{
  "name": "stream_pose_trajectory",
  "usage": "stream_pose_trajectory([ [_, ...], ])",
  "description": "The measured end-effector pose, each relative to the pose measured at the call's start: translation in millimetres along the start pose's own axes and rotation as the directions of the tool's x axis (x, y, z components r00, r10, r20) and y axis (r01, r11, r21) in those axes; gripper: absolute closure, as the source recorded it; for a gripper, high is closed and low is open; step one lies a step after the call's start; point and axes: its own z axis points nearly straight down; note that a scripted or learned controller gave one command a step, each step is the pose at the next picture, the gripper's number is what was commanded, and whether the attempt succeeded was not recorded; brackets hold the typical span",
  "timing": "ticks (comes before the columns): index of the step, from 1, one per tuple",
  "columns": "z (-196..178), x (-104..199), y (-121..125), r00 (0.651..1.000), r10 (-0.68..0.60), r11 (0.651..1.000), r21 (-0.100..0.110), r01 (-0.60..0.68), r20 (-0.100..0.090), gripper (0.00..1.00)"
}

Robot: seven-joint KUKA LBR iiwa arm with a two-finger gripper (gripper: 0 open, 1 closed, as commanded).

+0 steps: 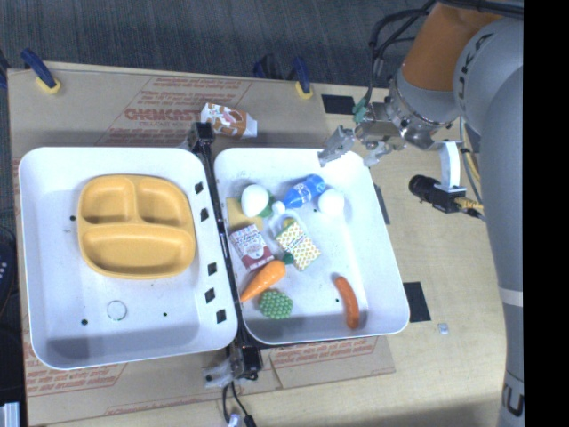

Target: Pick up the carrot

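Fingers: the two fingers of the gripper (345, 146) stand a little apart with nothing between them; they hang over the far right corner of the right bin.
Arm: the grey arm (493, 78) with its orange band (442, 38) comes in from the right, the wrist bent down toward the bin's far edge.
Carrot: the carrot (263, 280) lies in the right bin (378, 247), toward its near left part, slanted with the thick end up and to the right; it is well apart from the gripper.
Around the carrot: a green bumpy ball (276, 304) sits just near of it, and a small red and white packet (251, 245) lies just far of it.
Other contents of the right bin: a patterned packet (298, 244) in the middle, a white egg shape (255, 199) at the far left, a blue item (306, 192) beside a white ball (332, 204), and a sausage (348, 301) at the near right.
Left bin: the left bin (44, 265) holds a yellow divided tray (136, 223) in its far half.
Bench: a small brown and white carton (228, 120) lies on the cardboard beyond the two bins, near where they meet.
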Motion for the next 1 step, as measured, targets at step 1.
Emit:
stream_pose_trajectory([
  [1, 120.9, 45.1, -36.5, 0.990, 0.140, 0.990, 0.003, -0.140, -0.002, 0.00],
])
